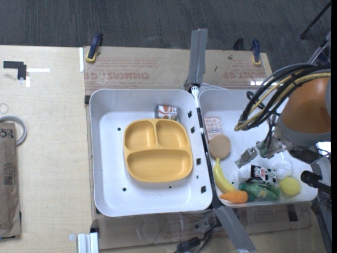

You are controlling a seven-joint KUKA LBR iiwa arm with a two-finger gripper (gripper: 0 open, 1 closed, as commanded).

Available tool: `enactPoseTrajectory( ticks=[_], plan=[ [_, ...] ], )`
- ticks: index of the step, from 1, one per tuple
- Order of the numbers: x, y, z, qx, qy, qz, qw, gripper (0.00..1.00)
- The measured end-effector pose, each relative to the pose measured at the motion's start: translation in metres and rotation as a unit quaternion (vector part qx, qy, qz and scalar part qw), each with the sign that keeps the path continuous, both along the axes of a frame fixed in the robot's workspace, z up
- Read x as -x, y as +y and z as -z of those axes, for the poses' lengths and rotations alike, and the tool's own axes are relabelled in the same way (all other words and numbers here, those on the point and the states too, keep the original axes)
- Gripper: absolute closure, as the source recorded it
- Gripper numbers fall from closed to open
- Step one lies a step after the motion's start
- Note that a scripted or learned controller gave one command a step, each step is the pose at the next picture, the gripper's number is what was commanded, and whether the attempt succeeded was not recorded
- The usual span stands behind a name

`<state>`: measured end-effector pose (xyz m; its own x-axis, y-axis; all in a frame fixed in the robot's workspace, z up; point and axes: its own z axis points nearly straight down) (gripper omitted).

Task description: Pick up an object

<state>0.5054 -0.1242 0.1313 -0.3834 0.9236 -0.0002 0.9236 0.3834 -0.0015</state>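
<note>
- The gripper (251, 156) hangs low in the right bin (231, 96), over its middle; whether it is released or clenched I cannot tell
- Along the near wall of this bin: banana (221, 176), carrot (234, 196), lemon (289, 186)
- The left bin (100, 157) carries a yellow divided plate (157, 151)

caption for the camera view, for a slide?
Arm's gripper over right bin of toy food, near banana; yellow plate in left bin.

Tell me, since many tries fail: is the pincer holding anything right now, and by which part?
It cannot be told. The arm hangs over the right bin, above the toy food, and its bulk hides whatever sits under the wrist.
</note>
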Motion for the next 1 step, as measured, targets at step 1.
enactPoseTrajectory(
  ticks=[1],
  plan=[
    [-0.0692, -0.0235, -0.0422, 0.0010, -0.001, 0.051, 0.9987, 0.00]
  ],
)
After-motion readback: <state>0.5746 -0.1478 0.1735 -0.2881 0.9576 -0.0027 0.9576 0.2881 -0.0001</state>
